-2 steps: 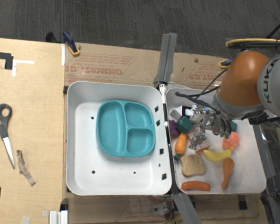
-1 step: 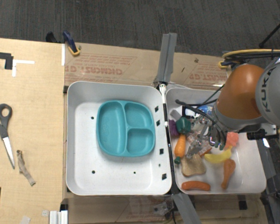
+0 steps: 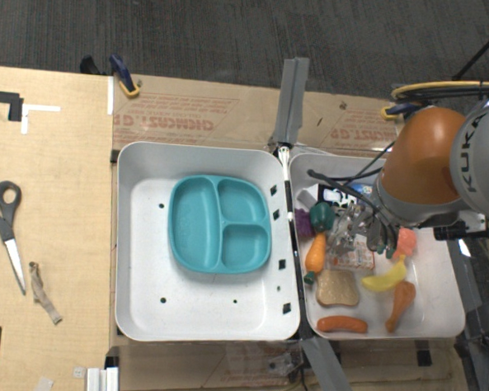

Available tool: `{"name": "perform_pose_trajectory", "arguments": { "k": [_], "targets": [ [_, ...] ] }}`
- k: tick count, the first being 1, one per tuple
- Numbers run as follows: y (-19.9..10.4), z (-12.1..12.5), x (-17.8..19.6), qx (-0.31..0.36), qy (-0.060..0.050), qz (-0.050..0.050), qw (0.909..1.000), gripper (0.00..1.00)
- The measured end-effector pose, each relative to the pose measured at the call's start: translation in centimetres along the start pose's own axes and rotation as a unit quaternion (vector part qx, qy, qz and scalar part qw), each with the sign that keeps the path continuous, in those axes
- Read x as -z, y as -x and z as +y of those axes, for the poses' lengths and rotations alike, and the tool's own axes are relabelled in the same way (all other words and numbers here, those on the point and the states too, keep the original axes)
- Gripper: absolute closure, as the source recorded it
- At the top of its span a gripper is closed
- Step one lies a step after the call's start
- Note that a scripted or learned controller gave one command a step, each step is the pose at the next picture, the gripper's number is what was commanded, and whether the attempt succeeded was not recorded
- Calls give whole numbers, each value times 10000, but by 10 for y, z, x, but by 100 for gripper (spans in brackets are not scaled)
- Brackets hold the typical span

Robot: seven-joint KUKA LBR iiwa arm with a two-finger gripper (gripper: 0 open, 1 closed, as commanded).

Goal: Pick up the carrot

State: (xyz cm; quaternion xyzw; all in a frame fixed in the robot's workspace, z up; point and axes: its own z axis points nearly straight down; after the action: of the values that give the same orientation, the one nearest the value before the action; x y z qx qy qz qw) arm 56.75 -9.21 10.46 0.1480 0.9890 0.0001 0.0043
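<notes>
At the near right of the right bin (image 3: 460, 323) the carrot (image 3: 400, 305) lies free, likely a light, stiff, smooth toy best pinched across its thicker middle, while farther in the gripper (image 3: 354, 235) hovers, its opening impossible to judge.

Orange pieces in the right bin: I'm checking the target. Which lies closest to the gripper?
The carrot just left of the gripper; the other orange piece lies lower right.

Arm reaches leftward, claw (image 3: 354, 234) pointing down, details blurred.
</notes>
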Motion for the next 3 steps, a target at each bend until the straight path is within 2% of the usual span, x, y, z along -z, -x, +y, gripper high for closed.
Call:
{"name": "perform_pose_trajectory", "arguments": {
  "k": [1,2,3],
  "targets": [
    [-42,103,88,-519,-5,29,9986,100],
    [-111,62,112,365,-6,41,9993,100],
    [-117,88,205,940,-1,28,9956,100]
  ]
}}
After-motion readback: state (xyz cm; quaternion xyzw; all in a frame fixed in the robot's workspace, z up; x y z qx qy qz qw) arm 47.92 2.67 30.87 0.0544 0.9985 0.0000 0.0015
